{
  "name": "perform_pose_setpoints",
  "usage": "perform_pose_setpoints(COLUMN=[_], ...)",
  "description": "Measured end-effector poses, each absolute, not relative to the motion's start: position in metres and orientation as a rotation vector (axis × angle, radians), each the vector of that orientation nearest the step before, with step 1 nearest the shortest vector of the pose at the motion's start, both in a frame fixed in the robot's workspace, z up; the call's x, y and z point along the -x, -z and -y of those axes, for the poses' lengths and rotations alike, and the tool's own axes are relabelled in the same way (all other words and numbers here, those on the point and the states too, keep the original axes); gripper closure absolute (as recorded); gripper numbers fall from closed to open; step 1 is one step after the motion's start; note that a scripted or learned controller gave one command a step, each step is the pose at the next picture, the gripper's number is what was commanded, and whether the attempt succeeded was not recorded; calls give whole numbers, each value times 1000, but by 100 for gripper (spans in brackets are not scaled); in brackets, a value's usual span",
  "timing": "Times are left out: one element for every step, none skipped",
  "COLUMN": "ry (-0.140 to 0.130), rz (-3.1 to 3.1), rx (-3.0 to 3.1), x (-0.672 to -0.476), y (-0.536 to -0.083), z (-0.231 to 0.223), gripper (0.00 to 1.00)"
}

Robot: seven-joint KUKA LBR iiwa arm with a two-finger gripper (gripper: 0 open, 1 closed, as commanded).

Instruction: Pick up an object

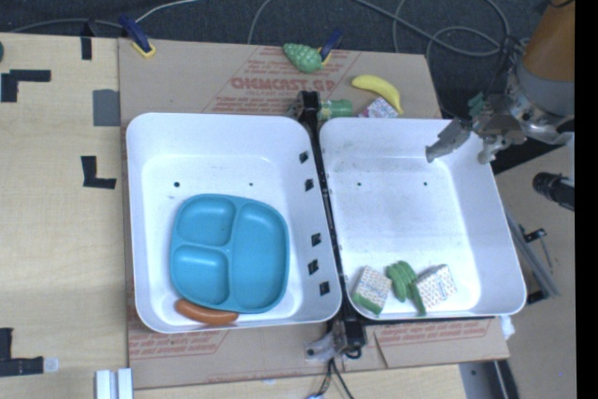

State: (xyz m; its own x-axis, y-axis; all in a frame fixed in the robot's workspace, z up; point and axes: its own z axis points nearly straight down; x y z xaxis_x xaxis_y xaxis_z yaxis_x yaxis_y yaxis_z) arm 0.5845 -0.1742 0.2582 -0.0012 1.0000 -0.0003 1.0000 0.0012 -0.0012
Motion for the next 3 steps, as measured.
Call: perform_pose_setpoints(ry=[-3,-1,3], rz=[2220,2221,2225], rx=[2221,2218,2226], x=[-508,-486,-485], y=[-210,-93,-86], z=[200,144,99], gripper=[0,0,0])
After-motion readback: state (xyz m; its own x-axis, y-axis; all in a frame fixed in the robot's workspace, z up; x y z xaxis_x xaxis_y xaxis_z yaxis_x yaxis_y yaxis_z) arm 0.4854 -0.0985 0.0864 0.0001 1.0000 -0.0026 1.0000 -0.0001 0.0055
